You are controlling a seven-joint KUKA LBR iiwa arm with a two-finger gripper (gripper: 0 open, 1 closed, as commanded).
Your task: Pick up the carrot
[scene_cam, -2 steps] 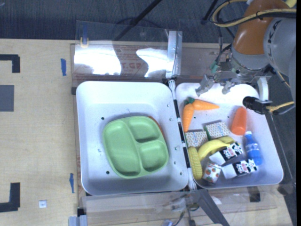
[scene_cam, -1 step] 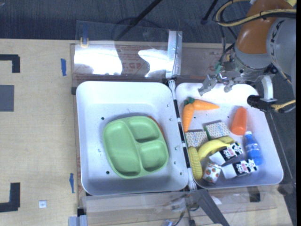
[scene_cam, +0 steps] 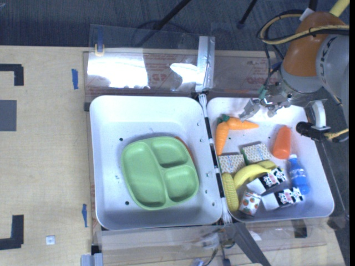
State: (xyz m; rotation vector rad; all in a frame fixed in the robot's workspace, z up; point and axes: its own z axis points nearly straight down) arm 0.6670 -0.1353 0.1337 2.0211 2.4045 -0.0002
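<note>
Two orange carrot-shaped pieces lie at the back left of the right bin (scene_cam: pixel 324 201). One carrot (scene_cam: pixel 221 138) with a green top points toward the front, along the bin's left wall. A second carrot (scene_cam: pixel 243 124) lies crosswise just behind it. My gripper (scene_cam: pixel 260 106) hangs over the bin's back edge, to the right of and behind the crosswise carrot, apart from it. Its fingers are open with nothing between them.
The right bin also holds an orange bottle (scene_cam: pixel 282 142), a blue bottle (scene_cam: pixel 298 174), a banana (scene_cam: pixel 250 173), a corn cob (scene_cam: pixel 229 192), two speckled blocks (scene_cam: pixel 254 152) and cow-patterned cartons (scene_cam: pixel 288 197). A green divided plate (scene_cam: pixel 161 172) lies in the left bin (scene_cam: pixel 105 126).
</note>
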